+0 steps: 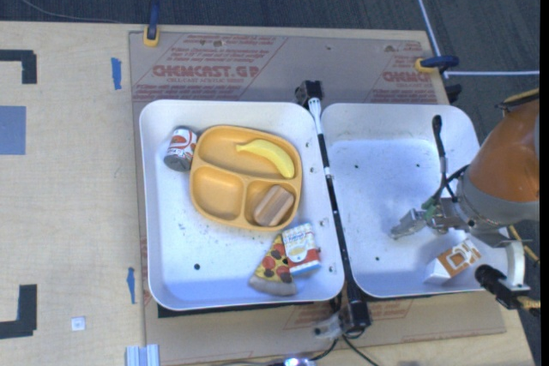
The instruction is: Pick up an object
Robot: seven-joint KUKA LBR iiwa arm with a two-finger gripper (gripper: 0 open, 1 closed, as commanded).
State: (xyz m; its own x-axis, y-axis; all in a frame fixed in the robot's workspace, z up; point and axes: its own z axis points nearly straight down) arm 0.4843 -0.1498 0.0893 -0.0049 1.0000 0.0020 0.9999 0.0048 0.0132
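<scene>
Dark carpet surrounds a light wooden tabletop (69, 210) carrying two white bins. Left bin (163, 270) holds a yellow divided tray (214, 189) with a banana (268, 156) and a brown item in separate compartments; a can (179, 148) touches the tray's left edge; a pizza slice toy (274, 268) and small carton (300, 244) lie together near the front wall. Right bin (377, 159) holds a small white-and-orange box (455, 260) at its front right corner, just beside the claw (407, 224). Claw state: cannot tell. Judgement: the box looks light, stiff cardboard, liable to slide; grip across its flat sides.
</scene>
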